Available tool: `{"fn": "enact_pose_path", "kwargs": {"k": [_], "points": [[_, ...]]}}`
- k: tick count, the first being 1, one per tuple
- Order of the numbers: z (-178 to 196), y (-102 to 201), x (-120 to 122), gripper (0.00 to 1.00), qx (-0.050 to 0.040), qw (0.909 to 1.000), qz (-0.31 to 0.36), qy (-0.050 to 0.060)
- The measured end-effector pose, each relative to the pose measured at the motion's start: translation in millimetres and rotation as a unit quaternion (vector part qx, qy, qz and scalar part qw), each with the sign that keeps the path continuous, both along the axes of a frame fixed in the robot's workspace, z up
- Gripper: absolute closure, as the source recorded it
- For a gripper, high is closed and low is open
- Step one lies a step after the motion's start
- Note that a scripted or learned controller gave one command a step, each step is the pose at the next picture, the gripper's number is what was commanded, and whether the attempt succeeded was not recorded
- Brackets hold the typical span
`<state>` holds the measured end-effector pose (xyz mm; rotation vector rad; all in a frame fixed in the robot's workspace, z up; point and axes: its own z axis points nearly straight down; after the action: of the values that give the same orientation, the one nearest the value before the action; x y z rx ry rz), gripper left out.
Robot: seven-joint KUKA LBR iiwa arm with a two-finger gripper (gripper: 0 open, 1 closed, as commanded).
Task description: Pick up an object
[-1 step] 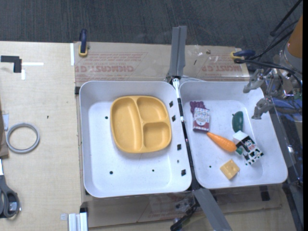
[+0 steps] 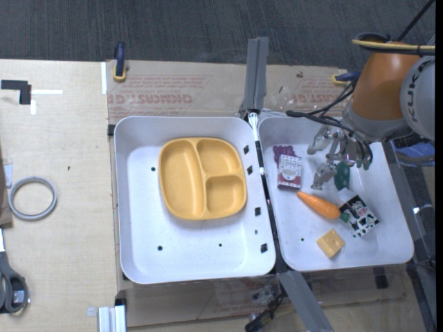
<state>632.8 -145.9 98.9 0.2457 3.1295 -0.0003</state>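
My gripper (image 2: 333, 163) hangs over the back half of the right bin (image 2: 394, 251), under the orange-banded wrist (image 2: 381, 81). A small dark green object (image 2: 342, 178) sits right against its lower side; whether it is gripped is unclear. Just left of the gripper lie a small red-and-white carton (image 2: 288, 172) and a purple grape bunch (image 2: 279, 151). In front of it lies an orange carrot (image 2: 319, 205). A black-and-white patterned item (image 2: 359, 217) and a yellow cheese block (image 2: 331, 243) lie nearer the bin's front.
The left bin (image 2: 138, 254) holds a yellow divided plate (image 2: 203, 178). A raised divider (image 2: 262, 185) separates the two bins. A grey tape ring (image 2: 31, 198) and scissors (image 2: 12, 290) lie on the wooden bench at the left. Cables run around the arm at the right.
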Motion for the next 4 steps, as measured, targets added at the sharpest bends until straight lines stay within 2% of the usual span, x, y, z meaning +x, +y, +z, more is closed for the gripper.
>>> {"fn": "enact_pose_path", "kwargs": {"k": [1, 2, 3, 4], "points": [[19.1, -52.7, -126.6, 0.0, 0.0001, 0.9886, -0.15, 0.0], [-7.4, -10.1, -56.7, 0.0, 0.0, 0.9516, -0.307, 0.001], [57.7, 5.3, -56.0, 0.0, -0.0003, 0.8206, -0.571, 0.0], [10.7, -33.6, -44.7, 0.0, 0.0035, 0.84, -0.542, -0.009]]}}
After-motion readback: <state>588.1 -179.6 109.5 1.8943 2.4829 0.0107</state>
